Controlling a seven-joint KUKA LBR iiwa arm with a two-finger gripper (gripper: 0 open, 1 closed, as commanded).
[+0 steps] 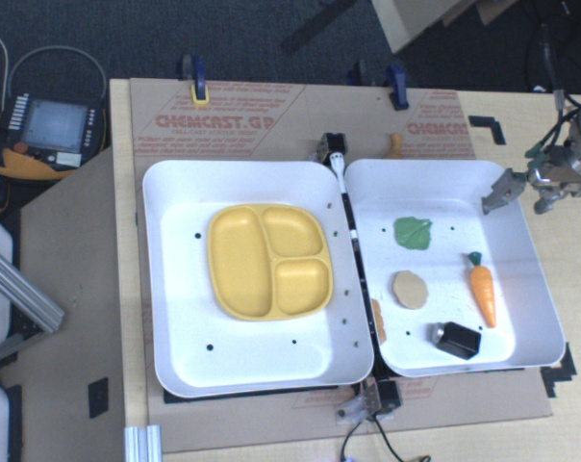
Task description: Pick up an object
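The gripper (517,192) hung at the right bin's (444,183) two-o'clock corner, its fingers spread apart with nothing between them. Inside that bin, a green leaf-shaped piece (413,233) lay near the centre toward twelve o'clock, a tan round piece (410,290) just below it, a toy carrot (481,294) at four o'clock, and a small black block (457,339) at six o'clock. The left bin (175,258) held a yellow divided plate (269,260).

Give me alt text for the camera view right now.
The gripper hovers at the right bin's upper right edge, holding nothing. That bin holds a green leaf, tan round piece, toy carrot and black block; the left bin holds a yellow divided tray.
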